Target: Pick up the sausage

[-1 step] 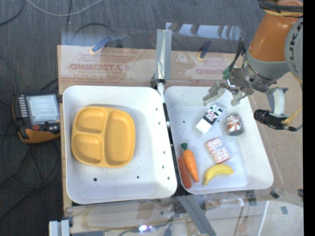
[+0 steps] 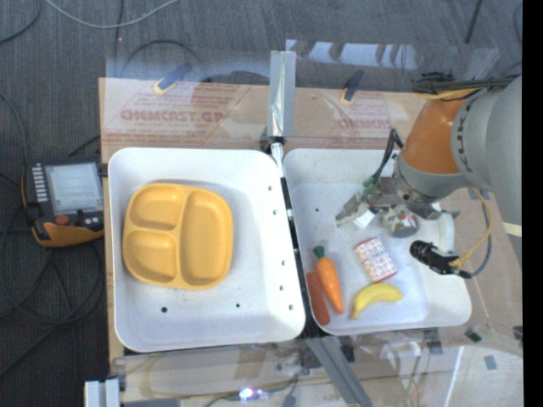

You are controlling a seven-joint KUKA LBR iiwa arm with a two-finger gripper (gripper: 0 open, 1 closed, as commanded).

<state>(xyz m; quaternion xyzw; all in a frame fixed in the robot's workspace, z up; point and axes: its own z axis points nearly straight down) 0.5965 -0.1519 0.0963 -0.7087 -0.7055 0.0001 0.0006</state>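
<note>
The sausage (image 2: pixel 316 298) is seen lower centre of the frame, wedged against the right bin's (image 2: pixel 441 312) left wall beside the carrot (image 2: pixel 329 283), so access looks tight. The hand (image 2: pixel 361 212) is poised above, well apart, apparently spread and empty.

My bench (image 2: pixel 191 113) carries two shallow white bins side by side: the left bin (image 2: pixel 204 316) and the right bin (image 2: pixel 327 176), their inner rims touching. A clear sheet (image 2: pixel 356 117) lies along the far side.
</note>
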